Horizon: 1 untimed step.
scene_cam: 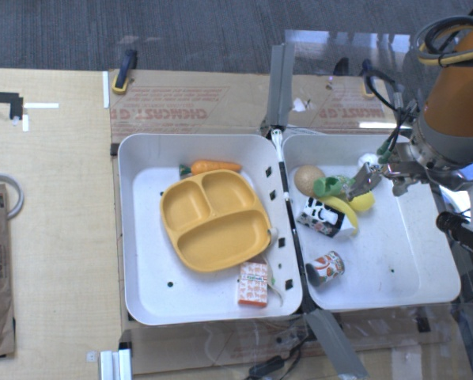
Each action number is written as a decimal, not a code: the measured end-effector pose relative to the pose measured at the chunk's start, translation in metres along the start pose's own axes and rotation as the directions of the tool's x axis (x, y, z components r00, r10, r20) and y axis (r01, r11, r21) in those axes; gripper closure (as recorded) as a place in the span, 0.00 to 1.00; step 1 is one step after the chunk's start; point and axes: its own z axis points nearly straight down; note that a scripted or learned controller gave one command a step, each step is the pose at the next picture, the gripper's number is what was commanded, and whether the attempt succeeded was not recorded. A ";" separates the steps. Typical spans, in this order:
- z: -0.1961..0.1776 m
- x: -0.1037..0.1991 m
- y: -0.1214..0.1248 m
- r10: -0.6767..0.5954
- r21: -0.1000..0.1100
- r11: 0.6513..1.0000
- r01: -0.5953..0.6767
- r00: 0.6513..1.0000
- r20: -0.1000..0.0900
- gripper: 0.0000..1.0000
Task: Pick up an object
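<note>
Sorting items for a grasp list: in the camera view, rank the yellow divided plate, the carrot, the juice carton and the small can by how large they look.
Largest to smallest:
1. yellow divided plate
2. carrot and juice carton: too alike to rank, one long and thin, one short and wide
3. small can

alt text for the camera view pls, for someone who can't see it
The robot arm reaches in from the right, its hand low over a banana in the right bin, which also holds a black-and-white carton and a small can. The left bin holds a yellow divided plate, a carrot and a juice box.
</note>
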 end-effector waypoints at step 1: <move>0.071 0.001 0.034 -0.090 0.000 0.996 0.090 0.996 -0.001 0.00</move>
